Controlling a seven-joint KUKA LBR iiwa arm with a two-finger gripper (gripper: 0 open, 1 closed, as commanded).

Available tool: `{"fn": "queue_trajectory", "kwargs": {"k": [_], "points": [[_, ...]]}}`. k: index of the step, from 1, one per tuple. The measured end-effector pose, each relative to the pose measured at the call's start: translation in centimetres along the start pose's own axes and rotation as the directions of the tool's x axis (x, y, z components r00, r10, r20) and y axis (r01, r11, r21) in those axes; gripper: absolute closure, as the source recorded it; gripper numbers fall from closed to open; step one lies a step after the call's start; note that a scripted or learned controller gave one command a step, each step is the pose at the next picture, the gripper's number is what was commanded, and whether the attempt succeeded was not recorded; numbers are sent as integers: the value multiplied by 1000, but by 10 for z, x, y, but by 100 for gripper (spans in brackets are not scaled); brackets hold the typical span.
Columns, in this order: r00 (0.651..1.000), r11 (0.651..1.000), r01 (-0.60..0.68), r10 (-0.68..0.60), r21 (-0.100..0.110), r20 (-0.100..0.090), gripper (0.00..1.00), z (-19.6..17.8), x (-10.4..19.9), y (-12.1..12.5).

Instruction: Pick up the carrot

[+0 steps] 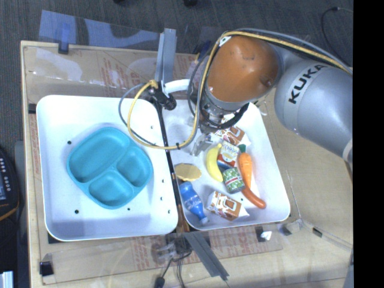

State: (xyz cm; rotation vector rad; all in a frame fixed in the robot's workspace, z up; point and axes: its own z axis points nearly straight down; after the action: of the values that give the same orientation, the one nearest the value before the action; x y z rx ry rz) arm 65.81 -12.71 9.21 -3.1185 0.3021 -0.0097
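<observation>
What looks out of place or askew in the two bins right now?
Nothing spilled or damaged. The right white bin is crowded: the orange carrot lies slanted against a green can and yellow banana, near a blue bottle. The blue divided plastic tray sits askew in the left white bin.

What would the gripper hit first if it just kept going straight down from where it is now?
Likely the right bin's floor beside the banana. The gripper hangs left of the carrot, not over it. Depth is hard to judge from this slant.

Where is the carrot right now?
The carrot lies in the right bin, near its right wall, beside a green can and just above a small carton.
</observation>
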Motion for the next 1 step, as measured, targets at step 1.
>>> {"fn": "queue_trajectory", "kwargs": {"k": [1], "points": [[989,989,-151,151,-3,3,0,-17,4,25]]}}
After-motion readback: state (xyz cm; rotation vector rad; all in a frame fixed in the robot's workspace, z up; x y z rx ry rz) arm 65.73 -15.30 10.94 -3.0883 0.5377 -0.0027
